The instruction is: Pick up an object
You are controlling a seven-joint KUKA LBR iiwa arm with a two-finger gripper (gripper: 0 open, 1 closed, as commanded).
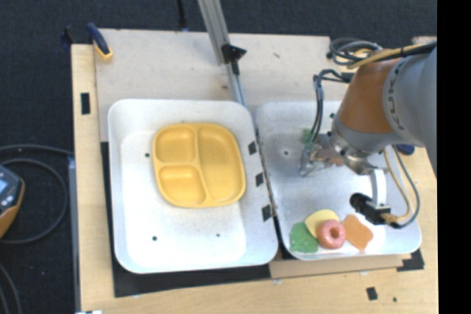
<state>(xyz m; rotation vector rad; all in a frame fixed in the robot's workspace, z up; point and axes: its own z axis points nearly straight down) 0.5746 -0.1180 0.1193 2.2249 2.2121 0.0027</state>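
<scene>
Several small objects lie bunched at the near edge of the right bin (287,129): a green piece (301,238), a yellow piece (321,218), a pink ring (332,234) and an orange piece (359,232). My gripper (312,159) hangs low over the middle of this bin, up and left of the bunch and well apart from it. The grey arm with its orange band (368,103) covers the bin's right side. Nothing shows in the gripper.
The left bin (132,232) holds a yellow divided plate (199,163). A metal pole (210,4) rises from the bench behind the bins. Cables loop by the arm at the right, and a black fitting (368,207) sits just above the orange piece.
</scene>
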